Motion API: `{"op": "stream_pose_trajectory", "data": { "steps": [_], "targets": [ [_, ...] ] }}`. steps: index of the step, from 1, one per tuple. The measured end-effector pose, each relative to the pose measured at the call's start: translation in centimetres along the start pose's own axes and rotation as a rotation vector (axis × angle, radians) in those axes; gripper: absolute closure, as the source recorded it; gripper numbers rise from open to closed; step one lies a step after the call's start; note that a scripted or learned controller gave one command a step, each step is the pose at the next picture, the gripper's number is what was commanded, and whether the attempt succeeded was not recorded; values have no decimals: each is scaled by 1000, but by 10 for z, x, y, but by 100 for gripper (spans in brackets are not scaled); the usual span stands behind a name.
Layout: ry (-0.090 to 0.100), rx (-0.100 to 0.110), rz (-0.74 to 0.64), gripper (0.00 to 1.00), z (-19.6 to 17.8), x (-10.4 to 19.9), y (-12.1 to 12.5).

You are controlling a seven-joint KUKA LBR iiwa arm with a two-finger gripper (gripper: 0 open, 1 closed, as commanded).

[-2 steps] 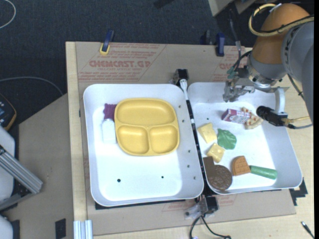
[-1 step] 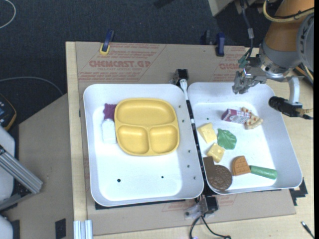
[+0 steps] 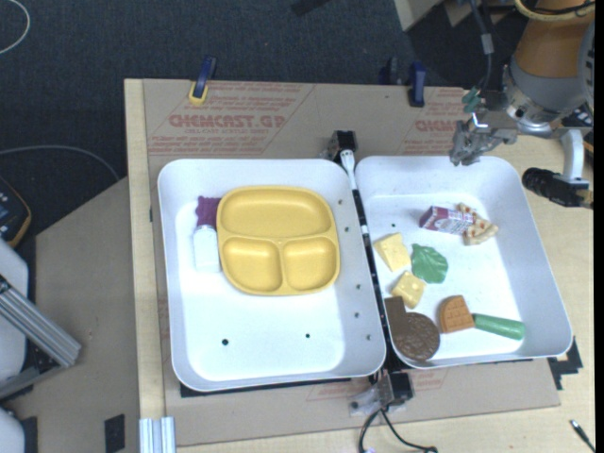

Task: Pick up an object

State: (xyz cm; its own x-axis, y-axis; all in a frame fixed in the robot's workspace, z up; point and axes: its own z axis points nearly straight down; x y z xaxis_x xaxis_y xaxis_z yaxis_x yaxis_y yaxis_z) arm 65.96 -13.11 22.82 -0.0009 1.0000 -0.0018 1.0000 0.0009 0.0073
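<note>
Currently we see gripper (image 3: 465, 152) at right bin's (image 3: 538, 253) far rim, fingers' state indiscernible; nearest obj., red-white packet (image 3: 445, 219), lies just below-left, long axis approx. horizontal.

Yellow divided tray (image 3: 277, 239) in white left bin (image 3: 189, 338), green leaf (image 3: 431, 263), brown round cookie (image 3: 416, 337).

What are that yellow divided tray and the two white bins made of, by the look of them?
The yellow tray looks like moulded plastic: one even colour, rounded compartment walls, a soft satin sheen. The white bins also seem to be plastic, thin and smooth with rounded corners and a slight gloss, though painted metal can't be ruled out.
</note>
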Motion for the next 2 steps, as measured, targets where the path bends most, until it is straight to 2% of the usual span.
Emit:
{"op": "stream_pose_trajectory", "data": {
  "steps": [1,2],
  "targets": [
    [4,10,-4,100,8,46,-8],
    [4,11,-3,100,12,88,-29]
  ]
}}
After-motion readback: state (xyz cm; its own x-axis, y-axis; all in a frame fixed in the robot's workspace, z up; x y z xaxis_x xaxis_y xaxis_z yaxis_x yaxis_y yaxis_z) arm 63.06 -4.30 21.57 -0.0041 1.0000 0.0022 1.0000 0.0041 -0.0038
